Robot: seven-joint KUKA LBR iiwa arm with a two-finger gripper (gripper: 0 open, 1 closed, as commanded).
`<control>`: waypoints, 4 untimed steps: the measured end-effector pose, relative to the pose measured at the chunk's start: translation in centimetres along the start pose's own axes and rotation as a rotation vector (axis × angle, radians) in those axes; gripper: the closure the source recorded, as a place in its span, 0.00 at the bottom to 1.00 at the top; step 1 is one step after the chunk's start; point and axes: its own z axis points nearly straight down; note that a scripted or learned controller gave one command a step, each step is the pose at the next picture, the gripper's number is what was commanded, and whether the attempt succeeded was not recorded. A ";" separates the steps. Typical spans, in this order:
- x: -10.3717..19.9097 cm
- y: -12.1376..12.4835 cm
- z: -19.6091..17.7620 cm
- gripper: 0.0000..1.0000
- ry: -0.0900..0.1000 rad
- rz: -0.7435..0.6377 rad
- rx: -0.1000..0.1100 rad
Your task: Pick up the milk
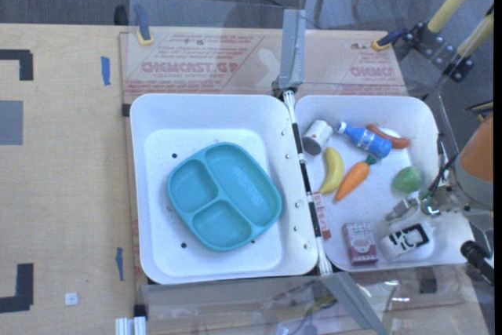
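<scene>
- The bench holds two white bins side by side. The left bin (pixel 149 169) has a blue plate (pixel 223 194) with three parts lying flat in it.
- The right bin (pixel 427 112) holds the toy food. A small grey and white can (pixel 317 136), a blue bottle (pixel 365 139) and a sausage (pixel 390 137) lie near its far edge.
- A banana (pixel 332 170) and a carrot (pixel 353 179) lie next to each other in the middle of that bin. A green fruit (pixel 406 179) sits closer to the right edge.
- I think the milk (pixel 409 238) is the small white box with black marks. It lies near the front right corner of the right bin.
- A pink box (pixel 359 241) lies just beside the milk, toward the middle of the bench, with a small gap between them.
- The arm (pixel 478 165) comes in over the right edge of the bench, so the milk is the closest thing for it to reach.
- The end effector (pixel 416 208) is low over the bin, right by the far side of the milk. It looks lined up there to go for the milk.
- I cannot tell if the end effector is released or clenched. I see nothing held in it, and the milk looks like it lies on the bin floor.
- The pink box is close, so a push could bump it.
</scene>
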 end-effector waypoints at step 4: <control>-1.2 -0.2 0.0 0.00 -0.001 -0.364 0.000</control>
